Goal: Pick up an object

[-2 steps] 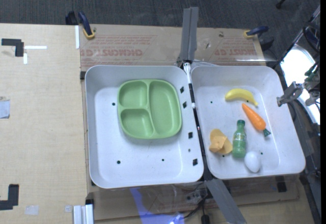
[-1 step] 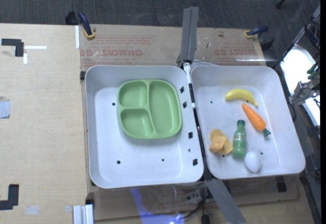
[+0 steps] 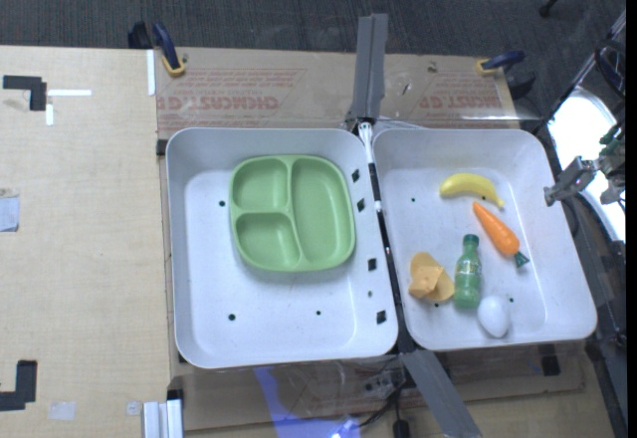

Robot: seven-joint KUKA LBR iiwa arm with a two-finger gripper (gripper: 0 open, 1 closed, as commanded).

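At the right edge of the frame, the claw [image 3: 575, 179] is hovering over the right bin's [image 3: 557, 322] rim; its opening cannot be told. In that bin a banana [image 3: 471, 187], carrot [image 3: 497, 230], green bottle [image 3: 468, 270], yellow lump [image 3: 429, 277] and white egg [image 3: 493, 316] are lying. A green plate [image 3: 293, 213] is sitting in the left bin [image 3: 199, 307].

Left bin [image 3: 194, 327]: white, small black dots on floor. Holds a pale green plate [image 3: 293, 213] with 3 compartments.
Right bin [image 3: 557, 312]: white, same black dots.
Banana [image 3: 471, 187]: yellow, far side of right bin.
Carrot [image 3: 497, 230]: orange, dark green tip.
Bottle [image 3: 467, 271]: green, lighter label band.
Chip [image 3: 430, 278]: yellow-orange, left of bottle.
Egg [image 3: 493, 316]: white, nearest.
Bench [image 3: 80, 257]: light tan wood, black marks at left.
Cardboard [image 3: 259, 93]: brown, red print, beyond the bins.
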